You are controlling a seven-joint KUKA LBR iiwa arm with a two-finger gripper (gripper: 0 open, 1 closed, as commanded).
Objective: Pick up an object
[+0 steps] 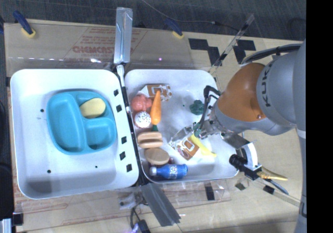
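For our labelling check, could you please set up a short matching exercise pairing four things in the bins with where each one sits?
Things:
1. yellow potato
2. blue bottle
3. carrot
4. blue tray

Places:
A. near front edge of right bin
B. floor of left bin
C. upper compartment of the tray
D. right bin, beside the pink ball

Pairs: 1-C, 2-A, 3-D, 4-B

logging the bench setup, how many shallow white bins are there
2. One shallow white bin lies on the left, holding a blue divided tray. The other shallow white bin lies on the right, full of small items, under the arm.
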